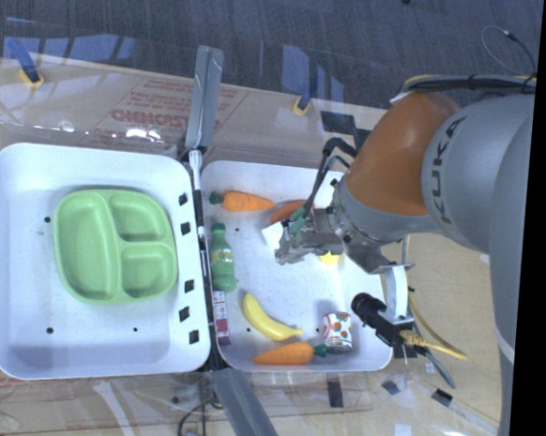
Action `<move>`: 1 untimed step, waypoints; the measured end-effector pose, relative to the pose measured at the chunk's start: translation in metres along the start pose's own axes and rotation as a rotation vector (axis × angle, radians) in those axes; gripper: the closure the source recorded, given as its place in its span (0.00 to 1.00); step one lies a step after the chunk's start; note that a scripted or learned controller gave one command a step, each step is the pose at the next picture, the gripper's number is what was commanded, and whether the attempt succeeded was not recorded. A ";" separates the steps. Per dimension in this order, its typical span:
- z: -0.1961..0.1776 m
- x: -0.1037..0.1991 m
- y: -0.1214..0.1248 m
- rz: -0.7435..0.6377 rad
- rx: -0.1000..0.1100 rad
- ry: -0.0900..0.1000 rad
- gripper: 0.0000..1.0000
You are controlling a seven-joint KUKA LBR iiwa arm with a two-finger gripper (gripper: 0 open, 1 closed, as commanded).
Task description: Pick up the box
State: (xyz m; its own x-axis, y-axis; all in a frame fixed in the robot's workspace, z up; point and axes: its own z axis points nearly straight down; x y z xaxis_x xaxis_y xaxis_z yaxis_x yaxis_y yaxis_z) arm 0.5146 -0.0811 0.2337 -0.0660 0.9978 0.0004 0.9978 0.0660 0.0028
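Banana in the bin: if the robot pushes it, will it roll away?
Probably not far. The banana is curved and lies flat on the right bin floor, so it would likely slide or spin. Its smooth skin looks slippery. A carrot lies close beside it and could stop it.

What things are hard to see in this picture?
- The white box: mostly covered by the metal gripper in the camera view.
- The gripper's grasp: too blurred to tell if anything is held.
- The second orange carrot at the top of the right white bin: partly behind the arm.
- The small patterned cup: its print is too small to read.
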 end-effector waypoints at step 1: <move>0.045 0.085 0.088 0.013 0.009 0.000 1.00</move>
State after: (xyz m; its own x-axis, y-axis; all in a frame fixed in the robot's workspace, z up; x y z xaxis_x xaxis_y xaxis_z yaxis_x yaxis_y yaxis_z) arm 0.5966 0.0090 0.1893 -0.0525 0.9986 0.0007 0.9986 0.0525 -0.0058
